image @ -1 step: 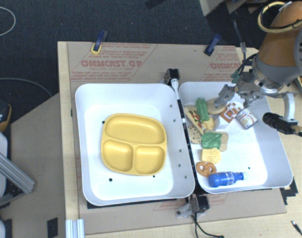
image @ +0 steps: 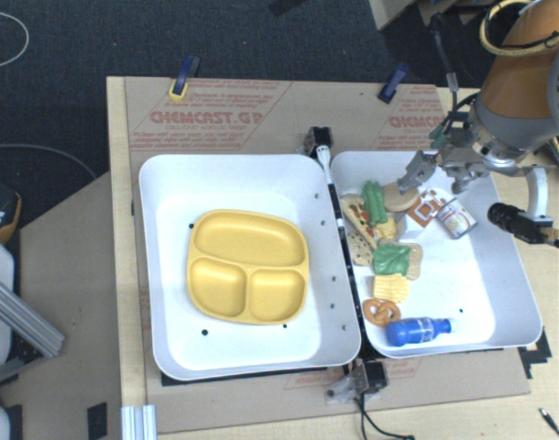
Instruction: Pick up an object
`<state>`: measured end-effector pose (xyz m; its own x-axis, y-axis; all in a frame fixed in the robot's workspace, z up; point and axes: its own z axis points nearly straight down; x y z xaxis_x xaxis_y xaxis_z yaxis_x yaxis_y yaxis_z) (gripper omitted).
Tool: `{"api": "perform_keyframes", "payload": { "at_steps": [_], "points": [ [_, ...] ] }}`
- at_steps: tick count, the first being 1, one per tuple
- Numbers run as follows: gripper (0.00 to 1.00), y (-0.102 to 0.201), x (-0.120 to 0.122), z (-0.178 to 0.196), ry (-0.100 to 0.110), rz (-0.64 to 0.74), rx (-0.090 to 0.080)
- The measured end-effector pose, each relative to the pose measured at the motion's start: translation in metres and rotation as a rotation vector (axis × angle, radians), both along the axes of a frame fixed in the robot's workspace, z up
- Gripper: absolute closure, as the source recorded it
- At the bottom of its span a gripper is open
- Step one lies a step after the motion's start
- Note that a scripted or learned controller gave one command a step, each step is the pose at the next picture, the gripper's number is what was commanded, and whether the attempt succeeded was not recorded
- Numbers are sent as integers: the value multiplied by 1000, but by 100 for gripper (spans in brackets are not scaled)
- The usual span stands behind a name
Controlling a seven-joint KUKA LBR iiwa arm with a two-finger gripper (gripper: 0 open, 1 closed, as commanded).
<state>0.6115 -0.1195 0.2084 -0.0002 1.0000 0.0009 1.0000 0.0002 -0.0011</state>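
While my pincer (image: 417, 174) hangs over the right bin (image: 499, 287), I cannot tell its state. Toy food (image: 382, 236) lies just beside it.

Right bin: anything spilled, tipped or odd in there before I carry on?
Nothing spilled. The blue bottle lies on its side near the right bin's front edge, and the toy foods are heaped against its left wall. The yellow tray sits flat in the left bin.

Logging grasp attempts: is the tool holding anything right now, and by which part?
Cannot be told. The tool is down in the right bin, at the top of the pile of toy food, but no item shows between its fingers.
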Motion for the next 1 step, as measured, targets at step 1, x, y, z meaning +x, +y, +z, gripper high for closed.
{"api": "perform_keyframes", "payload": {
  "at_steps": [1],
  "points": [
    [0, 11, 1, -55, 7, 1, 1]
  ]
}}
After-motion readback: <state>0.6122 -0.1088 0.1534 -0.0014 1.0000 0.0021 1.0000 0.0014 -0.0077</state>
